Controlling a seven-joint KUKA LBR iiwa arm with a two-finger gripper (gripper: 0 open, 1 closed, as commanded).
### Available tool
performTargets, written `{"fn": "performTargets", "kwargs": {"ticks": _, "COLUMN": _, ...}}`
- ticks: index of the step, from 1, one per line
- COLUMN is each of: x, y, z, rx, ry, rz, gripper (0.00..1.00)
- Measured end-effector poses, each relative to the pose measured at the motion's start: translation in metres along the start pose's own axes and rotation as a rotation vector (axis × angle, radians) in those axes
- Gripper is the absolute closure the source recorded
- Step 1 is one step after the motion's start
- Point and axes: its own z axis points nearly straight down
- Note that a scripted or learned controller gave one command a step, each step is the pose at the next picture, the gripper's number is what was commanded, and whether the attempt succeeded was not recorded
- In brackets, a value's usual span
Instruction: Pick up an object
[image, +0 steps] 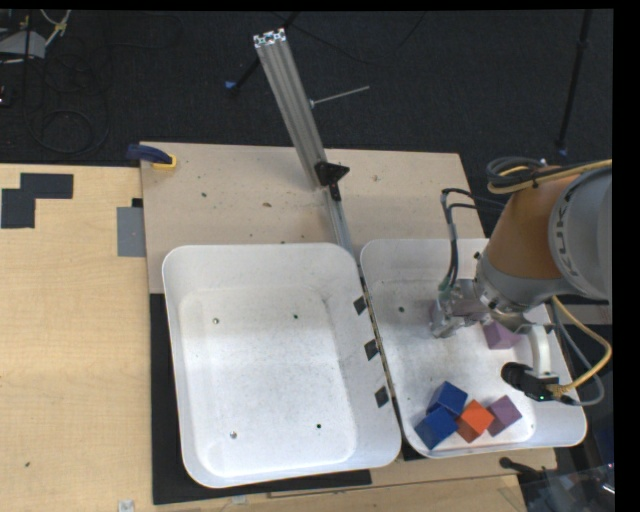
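Right bin (400, 270), near corner: two blue blocks (442, 412), orange block (475, 421), purple block (505, 412) clustered together, farther back a pale purple block (498, 335) just beside the gripper (447, 322), finger state cannot be told, left bin (200, 270) alongside.

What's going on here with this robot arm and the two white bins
A grey and orange robot arm reaches in from the right over the right bin, with its gripper low near the bin floor. A pale purple block sits just beside it. Two blue blocks, an orange block and a purple block are clustered at the near edge. Nothing looks picked up yet.
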Motion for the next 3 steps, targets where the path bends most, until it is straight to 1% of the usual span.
{"fn": "performTargets", "kwargs": {"ticks": 1, "x": -0.01, "y": 0.003, "z": -0.058, "rx": -0.008, "ry": -0.002, "rz": -0.002, "gripper": 1.0}}
{"fn": "performTargets", "kwargs": {"ticks": 2, "x": -0.007, "y": -0.006, "z": -0.111, "rx": -0.008, "ry": -0.002, "rz": -0.011, "gripper": 1.0}}
{"fn": "performTargets", "kwargs": {"ticks": 3, "x": -0.008, "y": -0.006, "z": -0.146, "rx": -0.007, "ry": -0.002, "rz": -0.011, "gripper": 1.0}}
